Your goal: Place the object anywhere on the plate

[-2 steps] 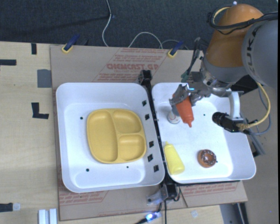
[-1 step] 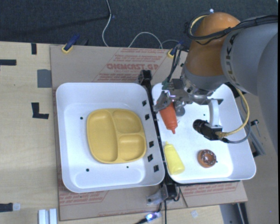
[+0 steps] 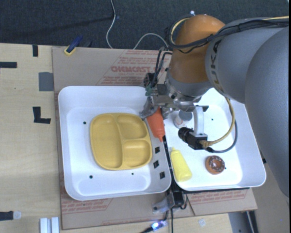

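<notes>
Although the gripper [image 3: 157, 111] is partly hidden under the grey and orange wrist, an orange carrot-like object [image 3: 157, 124] is seen at its tip, apparently between the fingers, so it is judged to be held, but this cannot be confirmed fully. The object is found at the right edge of the left bin [image 3: 68, 106], just beside the yellow divided plate [image 3: 120, 141] and above the wall between the two bins. It is judged to be a light, stiff plastic toy with a smooth, slightly slippery skin and a tapered shape; a hold across its thicker upper part is considered safer than near the narrow end. In the right bin [image 3: 247, 174] a yellow bottle-shaped toy [image 3: 180, 165] and a small brown doughnut [image 3: 215, 164] are lying.
</notes>
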